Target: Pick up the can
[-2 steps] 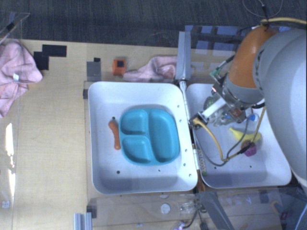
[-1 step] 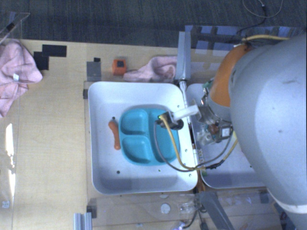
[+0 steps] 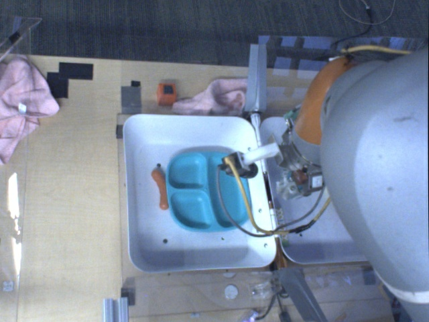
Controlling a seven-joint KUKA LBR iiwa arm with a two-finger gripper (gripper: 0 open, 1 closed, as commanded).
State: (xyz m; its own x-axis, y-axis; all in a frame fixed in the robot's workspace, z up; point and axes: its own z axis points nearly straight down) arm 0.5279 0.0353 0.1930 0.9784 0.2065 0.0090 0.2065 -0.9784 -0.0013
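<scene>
Reaching over right bin (image 3: 315,247), grey arm (image 3: 375,166), jaws' state hidden, blue tray (image 3: 191,186), orange stick (image 3: 161,188) in left bin (image 3: 144,247)

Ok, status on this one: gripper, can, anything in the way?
Gripper over right bin, at its left edge. Arm masks most of that bin. Left bin: blue tray, orange stick.
</scene>
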